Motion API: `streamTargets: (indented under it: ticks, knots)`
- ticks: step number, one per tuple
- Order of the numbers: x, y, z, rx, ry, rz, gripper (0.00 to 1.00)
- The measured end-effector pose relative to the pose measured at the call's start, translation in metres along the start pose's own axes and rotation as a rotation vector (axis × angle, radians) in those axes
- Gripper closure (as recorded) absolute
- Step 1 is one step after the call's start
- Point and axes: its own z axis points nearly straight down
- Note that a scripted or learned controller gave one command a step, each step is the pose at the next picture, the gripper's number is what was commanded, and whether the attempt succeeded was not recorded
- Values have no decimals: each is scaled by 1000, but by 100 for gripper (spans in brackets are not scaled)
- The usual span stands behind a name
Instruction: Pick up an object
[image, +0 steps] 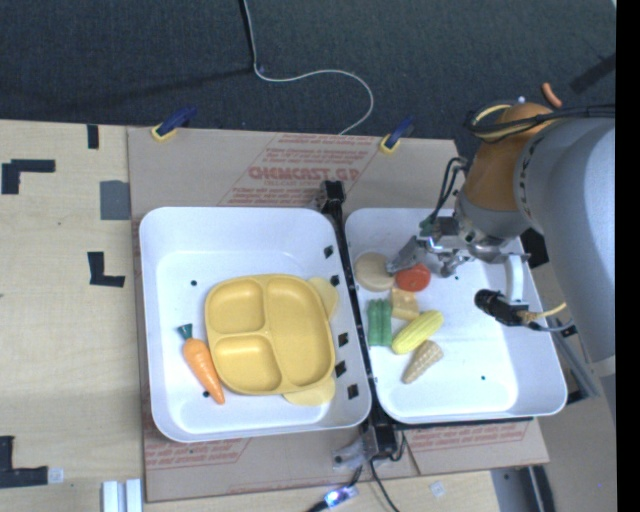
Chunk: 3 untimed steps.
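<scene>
Claw (432, 252) low over the right bin (500, 395), just above the red tomato-like piece (413, 277) — whether my fingers are apart or closed I can't tell from this angle, and nothing is visibly gripped. Pickable items sit bunched at the bin's left side, prob. why I'm reaching across from the right: tan round piece (373, 271), green pepper (379, 323), corn cob (416, 331), cone (422, 361), all touching or nearly so. Tight cluster means a clean grab looks tricky; the red piece, at the cluster's top edge, seems the likeliest target. Left bin (170, 240) holds a yellow divided tray (268, 333) w/ a carrot (202, 366) beside it, well apart from my reach.
</scene>
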Motion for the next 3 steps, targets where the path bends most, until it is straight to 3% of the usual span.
streamTargets:
  ticks: [1,3]
  knots:
    - [1,1,-13,-2,0,-2,100]
    - [3,-7,-119,-5,0,0,100]
